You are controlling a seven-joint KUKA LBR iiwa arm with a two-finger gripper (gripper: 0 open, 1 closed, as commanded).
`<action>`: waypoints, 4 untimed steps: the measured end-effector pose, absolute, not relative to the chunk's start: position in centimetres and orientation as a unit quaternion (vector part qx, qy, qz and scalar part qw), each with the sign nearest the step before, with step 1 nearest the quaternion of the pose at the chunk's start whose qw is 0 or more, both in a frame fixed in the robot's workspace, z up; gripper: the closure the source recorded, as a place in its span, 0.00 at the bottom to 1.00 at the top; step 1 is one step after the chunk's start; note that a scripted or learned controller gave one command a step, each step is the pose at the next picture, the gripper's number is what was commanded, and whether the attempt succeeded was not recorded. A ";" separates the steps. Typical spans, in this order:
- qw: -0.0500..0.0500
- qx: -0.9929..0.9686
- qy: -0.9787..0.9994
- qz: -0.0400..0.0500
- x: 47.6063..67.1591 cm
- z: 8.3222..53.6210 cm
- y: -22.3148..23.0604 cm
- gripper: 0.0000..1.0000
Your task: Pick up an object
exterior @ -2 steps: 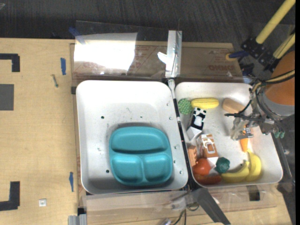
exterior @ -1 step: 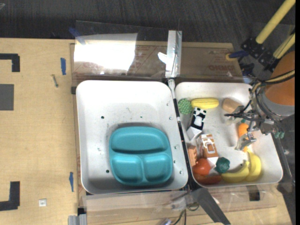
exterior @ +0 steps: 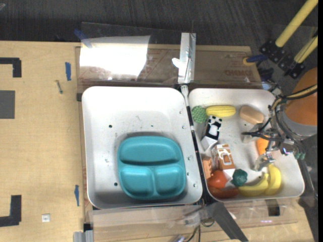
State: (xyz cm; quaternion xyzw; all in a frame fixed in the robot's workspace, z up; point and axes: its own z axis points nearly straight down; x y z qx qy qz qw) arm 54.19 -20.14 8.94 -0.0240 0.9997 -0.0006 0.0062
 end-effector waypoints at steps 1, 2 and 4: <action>0.014 -0.025 1.000 -0.003 54.7 10.3 -20.1 1.00; 0.006 0.007 1.000 0.000 52.4 16.7 -13.9 1.00; 0.005 -0.188 0.982 0.000 63.4 26.9 -9.6 1.00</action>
